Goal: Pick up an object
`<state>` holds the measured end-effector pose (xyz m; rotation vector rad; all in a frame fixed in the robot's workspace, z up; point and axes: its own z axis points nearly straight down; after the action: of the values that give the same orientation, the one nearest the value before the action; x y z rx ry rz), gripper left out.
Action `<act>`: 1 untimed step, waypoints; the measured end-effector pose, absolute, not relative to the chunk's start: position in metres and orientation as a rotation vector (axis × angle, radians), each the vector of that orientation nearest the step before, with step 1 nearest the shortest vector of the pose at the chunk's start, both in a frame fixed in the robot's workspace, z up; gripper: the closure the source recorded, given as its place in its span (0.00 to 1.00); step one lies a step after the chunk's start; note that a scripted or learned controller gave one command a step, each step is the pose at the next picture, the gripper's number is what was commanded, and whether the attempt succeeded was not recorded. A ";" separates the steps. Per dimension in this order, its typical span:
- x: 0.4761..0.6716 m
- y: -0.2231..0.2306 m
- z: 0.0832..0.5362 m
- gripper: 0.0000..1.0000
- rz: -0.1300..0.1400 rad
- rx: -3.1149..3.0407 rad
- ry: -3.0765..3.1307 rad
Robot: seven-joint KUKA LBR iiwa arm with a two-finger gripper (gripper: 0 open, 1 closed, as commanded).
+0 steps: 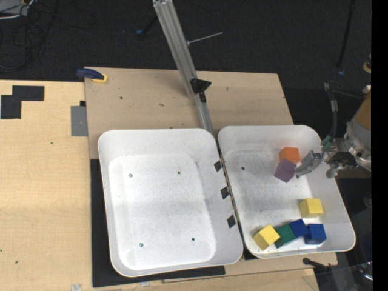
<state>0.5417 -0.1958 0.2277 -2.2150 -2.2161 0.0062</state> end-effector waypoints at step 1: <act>0.533 -0.202 0.172 0.00 0.007 -2.217 -2.214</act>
<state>0.5330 -0.2022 0.1715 -2.2169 -2.2137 0.0070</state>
